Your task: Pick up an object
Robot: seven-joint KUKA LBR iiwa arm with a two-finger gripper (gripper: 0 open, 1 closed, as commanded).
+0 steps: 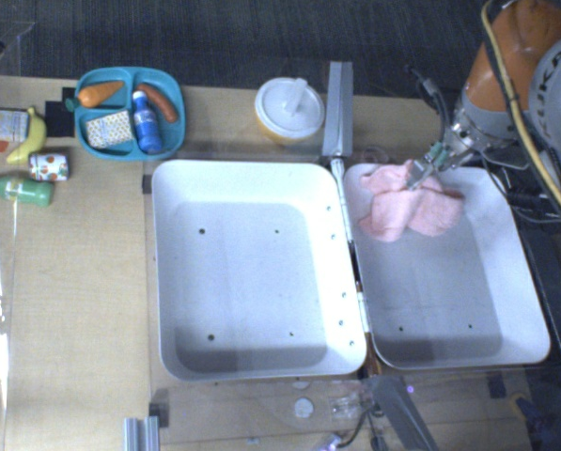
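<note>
A crumpled pink cloth [407,207] lies in the far part of the right bin [459,318], close to its left wall. My gripper [419,174] comes down from the right and its tip sits at the cloth's upper edge, touching or just above the fabric. The grey arm with its orange band [510,59] rises behind it at the upper right. The cloth rests on the bin floor.
The left bin [247,271] stands beside the right one, with a metal divider [336,111] at the back between them. Beyond the bins sit a yellow lidded cup [289,109], a blue tray of toy food [130,111], and small toys [22,158] at far left.
</note>
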